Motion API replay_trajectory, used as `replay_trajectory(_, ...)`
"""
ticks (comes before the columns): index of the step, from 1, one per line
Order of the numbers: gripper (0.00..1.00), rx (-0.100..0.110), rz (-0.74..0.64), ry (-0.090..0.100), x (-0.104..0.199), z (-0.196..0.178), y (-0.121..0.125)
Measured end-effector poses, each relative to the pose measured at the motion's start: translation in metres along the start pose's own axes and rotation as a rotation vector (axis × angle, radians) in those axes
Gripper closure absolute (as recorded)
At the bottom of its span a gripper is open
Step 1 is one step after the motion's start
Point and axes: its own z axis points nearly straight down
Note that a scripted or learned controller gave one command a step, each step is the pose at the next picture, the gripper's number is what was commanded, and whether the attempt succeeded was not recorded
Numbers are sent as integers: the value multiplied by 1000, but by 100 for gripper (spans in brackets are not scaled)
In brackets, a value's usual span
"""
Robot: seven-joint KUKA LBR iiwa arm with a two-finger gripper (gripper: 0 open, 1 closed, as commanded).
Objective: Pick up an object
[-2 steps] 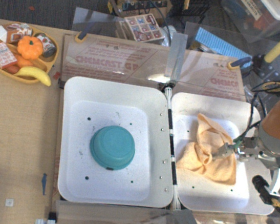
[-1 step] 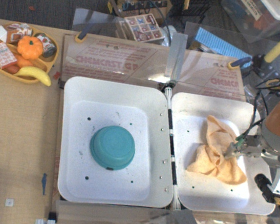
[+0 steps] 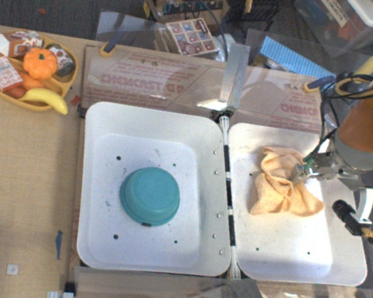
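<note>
Teal bowl [image 3: 150, 195] aside, end effector [image 3: 305, 170] seemingly touches cloth [image 3: 282, 183].

Soft crumpled orange cloth [image 3: 283, 184], smooth matt teal plastic bowl [image 3: 150, 195], glossy white bins [image 3: 107, 127]

Bowl [image 3: 150, 195] L bin, cloth [image 3: 283, 185] R bin

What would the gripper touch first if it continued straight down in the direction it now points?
Most likely the crumpled orange cloth in the right bin. The gripper sits at the cloth's upper right edge, perhaps already touching it; depth is unclear from this single slanted view. Below the cloth lies the bin floor.
</note>
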Motion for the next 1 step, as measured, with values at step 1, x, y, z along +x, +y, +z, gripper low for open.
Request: replay_trajectory(1,0,1,0,1,0,1,0)
